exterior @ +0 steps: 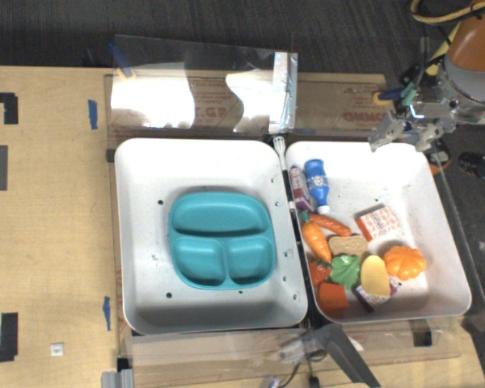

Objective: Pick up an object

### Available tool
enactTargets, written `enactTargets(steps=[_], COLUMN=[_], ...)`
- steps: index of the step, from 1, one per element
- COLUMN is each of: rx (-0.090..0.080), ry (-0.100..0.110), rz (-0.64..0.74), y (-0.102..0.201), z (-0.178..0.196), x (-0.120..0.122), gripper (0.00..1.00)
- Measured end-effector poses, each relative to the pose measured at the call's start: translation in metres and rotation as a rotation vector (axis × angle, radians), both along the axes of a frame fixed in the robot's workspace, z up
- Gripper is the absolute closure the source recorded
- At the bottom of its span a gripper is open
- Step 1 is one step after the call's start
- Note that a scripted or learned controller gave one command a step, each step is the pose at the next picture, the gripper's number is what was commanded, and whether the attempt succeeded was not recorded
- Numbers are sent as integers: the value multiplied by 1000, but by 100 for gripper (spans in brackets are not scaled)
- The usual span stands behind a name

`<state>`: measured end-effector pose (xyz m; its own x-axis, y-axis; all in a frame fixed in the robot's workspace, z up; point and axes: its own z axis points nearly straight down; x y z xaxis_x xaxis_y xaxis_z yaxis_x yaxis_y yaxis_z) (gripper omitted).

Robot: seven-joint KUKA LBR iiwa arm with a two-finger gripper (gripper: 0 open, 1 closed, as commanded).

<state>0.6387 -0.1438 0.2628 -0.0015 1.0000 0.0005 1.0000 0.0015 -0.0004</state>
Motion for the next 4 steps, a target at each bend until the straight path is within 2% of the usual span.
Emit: enactTargets(steps=[1, 2, 3, 4], rx=[2, -3, -3, -1], ry=[10, -5, -7, -6], rz=[88, 9, 163, 81], y=[13, 43, 19, 21], z=[-125, -168, -175, -175], x=[-23, 6, -73, -66], gripper=[0, 0, 0, 0])
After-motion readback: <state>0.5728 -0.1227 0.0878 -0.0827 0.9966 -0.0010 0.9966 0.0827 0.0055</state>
